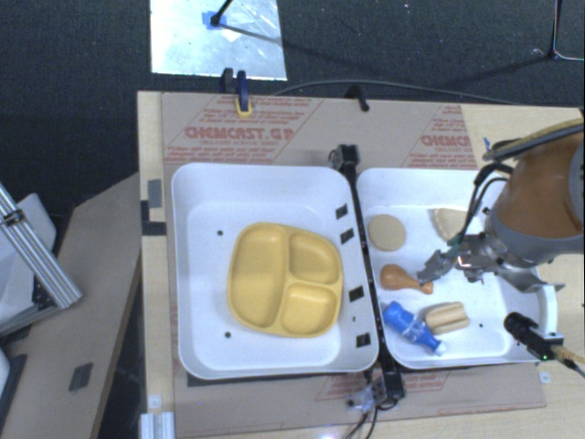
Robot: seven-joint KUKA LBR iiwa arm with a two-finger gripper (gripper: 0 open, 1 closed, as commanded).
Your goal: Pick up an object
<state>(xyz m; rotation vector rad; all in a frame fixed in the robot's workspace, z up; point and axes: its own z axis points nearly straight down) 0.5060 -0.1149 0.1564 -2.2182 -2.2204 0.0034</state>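
Observation:
My gripper [437, 266] hangs low over the right bin [411, 190], at the end of the grey and orange arm [539, 210] that comes in from the right. Its tip is right beside the thick end of a brown drumstick-shaped piece [403, 278]. A round tan disc [387, 232] lies up and to the left of it. Below it lie a tan bread roll [445, 316] and a blue object [410, 326], touching each other near the bin's front wall. A pale tan wedge [447, 219] sits at the back, partly hidden by the arm.
In the left bin [196, 245] lies a yellow divided plate [284, 278]. A black divider [359, 254] runs between the two bins. Black arm hardware [528, 333] sits over the right bin's front right corner.

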